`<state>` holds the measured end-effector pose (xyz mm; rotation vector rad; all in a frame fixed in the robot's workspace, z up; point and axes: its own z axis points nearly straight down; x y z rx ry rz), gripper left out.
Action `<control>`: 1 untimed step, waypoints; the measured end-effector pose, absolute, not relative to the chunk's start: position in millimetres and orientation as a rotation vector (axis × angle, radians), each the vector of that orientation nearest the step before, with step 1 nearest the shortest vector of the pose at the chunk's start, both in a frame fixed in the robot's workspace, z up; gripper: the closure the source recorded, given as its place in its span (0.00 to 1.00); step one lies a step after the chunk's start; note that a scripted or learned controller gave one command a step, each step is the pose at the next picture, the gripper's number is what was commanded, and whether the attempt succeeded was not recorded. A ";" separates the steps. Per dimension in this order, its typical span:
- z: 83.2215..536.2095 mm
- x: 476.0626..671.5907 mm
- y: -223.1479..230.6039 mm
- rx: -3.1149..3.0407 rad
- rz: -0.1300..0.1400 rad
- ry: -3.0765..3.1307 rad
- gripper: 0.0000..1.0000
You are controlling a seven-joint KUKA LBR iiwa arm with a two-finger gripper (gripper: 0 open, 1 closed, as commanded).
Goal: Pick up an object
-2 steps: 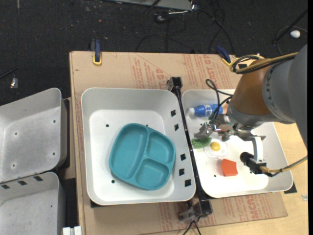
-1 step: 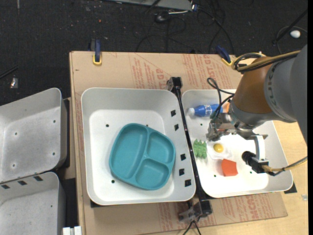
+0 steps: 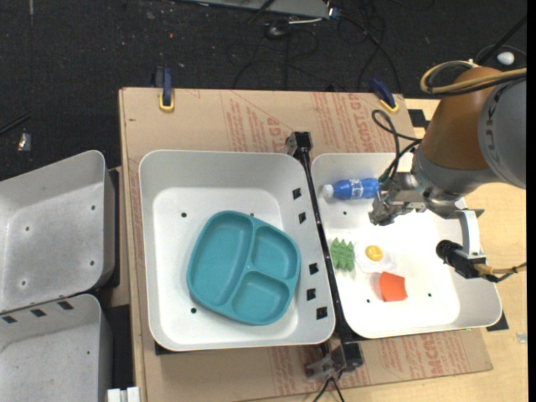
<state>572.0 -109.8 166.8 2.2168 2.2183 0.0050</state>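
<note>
- Currently the arm (image 3: 469, 124) reaches in from the right and hangs over the far part of the right bin (image 3: 481, 312).
- The gripper (image 3: 387, 210) sits low over the bin floor; whether it is spread or pressed together cannot be told from this slant, and nothing shows pinched in it.
- Nearest candidate: a small bottle (image 3: 352, 189) with a blue cap and blue label, lying on its side in the far-left part of the right bin.
- Key relation: the bottle lies just beside the gripper, to its left and slightly farther back. Its long axis runs left-right, cap end to the left.
- Judgement: a grasp across the bottle's short width calls for a short shift left and far, with the closing direction set near-far.
- Other items in the right bin, nearer than the gripper: a green leafy piece (image 3: 342, 253), a white-and-yellow egg-like piece (image 3: 373, 254), an orange block (image 3: 393, 286).
- The left bin (image 3: 159, 224) holds a teal divided plate (image 3: 243, 267), well apart from the gripper.
- Risk, as a guess: the bottle may roll when touched.
</note>
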 end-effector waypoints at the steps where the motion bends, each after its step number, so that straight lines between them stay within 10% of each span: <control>1: 219.1 577.4 -119.8 2.216 0.004 2.219 1.00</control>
